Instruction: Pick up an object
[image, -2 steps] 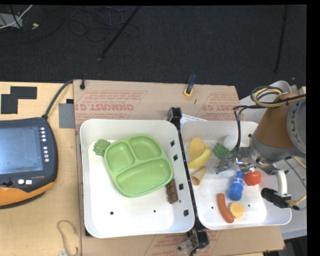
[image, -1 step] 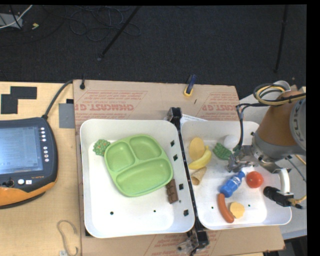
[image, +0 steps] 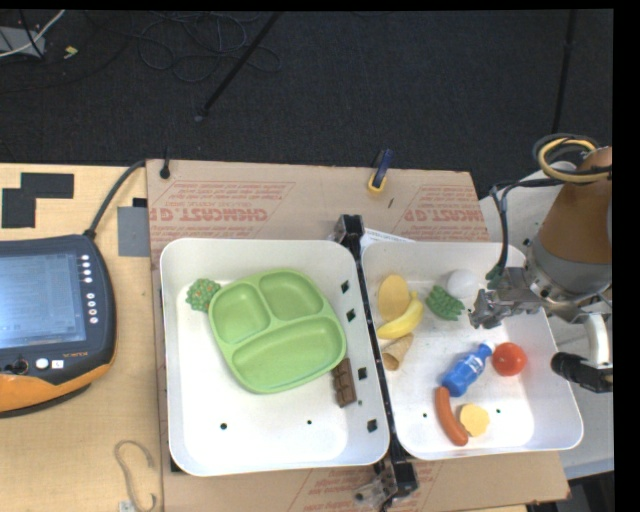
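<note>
Right of centre, the gripper (image: 484, 310) hangs over the right bin (image: 570, 425) beside the green toy (image: 443, 302); whether it grips anything, I cannot tell. The toy looks light, bumpy; pinch its middle.

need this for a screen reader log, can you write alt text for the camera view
A grey and orange robot arm's gripper hovers over the right white bin, near a green toy, banana, blue bottle, red tomato and sausage. The left white bin holds a green divided tray.
</note>
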